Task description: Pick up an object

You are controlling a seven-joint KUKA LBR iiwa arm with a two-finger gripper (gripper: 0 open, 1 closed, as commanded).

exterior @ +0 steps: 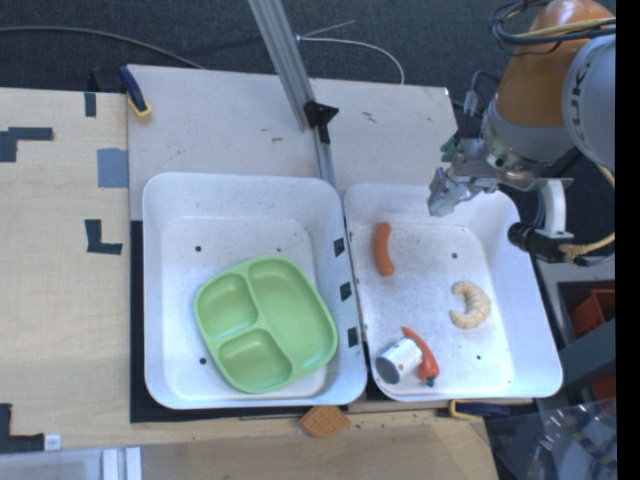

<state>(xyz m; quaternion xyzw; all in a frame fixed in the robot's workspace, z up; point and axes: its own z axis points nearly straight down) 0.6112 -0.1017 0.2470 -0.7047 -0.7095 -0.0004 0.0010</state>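
Nothing is lifted yet: the sausage (pixel 383 248) lies at 10 o'clock in the right bin (pixel 530 353), the croissant (pixel 470 304) near 3, a cup (pixel 398 360) and carrot (pixel 421 354) touching at 6. The gripper (pixel 444 194) hangs over the 12 o'clock rim, holding nothing; how far open cannot be told. The whole pick remains.

A robotics lab bench: taped plywood top (pixel 60 268), twin white bins (pixel 170 208), loose cables (pixel 60 34).
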